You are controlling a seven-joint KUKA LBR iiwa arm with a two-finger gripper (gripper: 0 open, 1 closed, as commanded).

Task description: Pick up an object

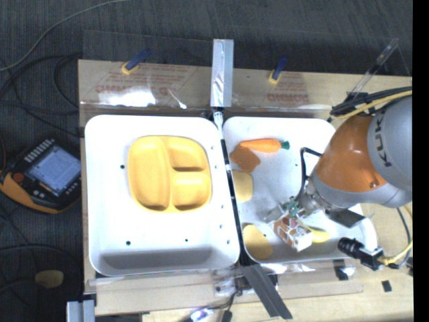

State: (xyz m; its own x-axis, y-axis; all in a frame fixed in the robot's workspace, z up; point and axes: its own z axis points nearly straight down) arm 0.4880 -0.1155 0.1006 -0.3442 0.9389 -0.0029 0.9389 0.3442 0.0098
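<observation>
In the right bin [268, 129], my gripper [287, 213] is low at the front middle, under the orange wrist band. A small white, red and brown carton [295, 233] lies right beneath and in front of it, touching or nearly touching it. Whether the carton is gripped is hidden from this angle. An orange carrot [261, 145] with a green tip lies at the back of that bin. An orange wedge [245, 157] sits just in front of the carrot.
A pale yellow piece [243, 187] rests against the right bin's left wall, and a round yellow piece [257, 241] sits at its front left. A thin yellow item [322, 235] lies right of the carton. The left bin [107, 200] holds a yellow divided plate [169, 173].
</observation>
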